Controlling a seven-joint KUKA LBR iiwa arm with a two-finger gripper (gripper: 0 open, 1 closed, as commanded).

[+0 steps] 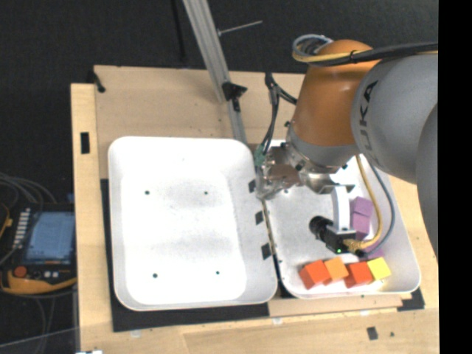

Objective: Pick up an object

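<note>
**Op:** Gripper?

**Obs:** Gripper (276,177) sits low at the left wall of the right bin (295,231), just beside the rim it shares with the left bin (177,220). You can't tell from this angle whether it is open or closed, because the orange wrist covers it from above.

**Op:** Where are the things to pick?

**Obs:** All are in the right bin. Four lie in a row along the near wall, touching side to side. From left to right they are the orange block (316,274), amber block (337,268), red block (359,273) and yellow block (379,268). The purple block (361,212) lies farther back, near the right wall, apart from the row. All five are well apart from the gripper.

**Op:** Any writing?

**Obs:** There are pale letters on the grey arm (402,116), next to the orange band. "UKA" reads, and the start is cut off. The blue-screened box (48,238) is off the bench to the left, and its screen is too small for you to read.
</note>
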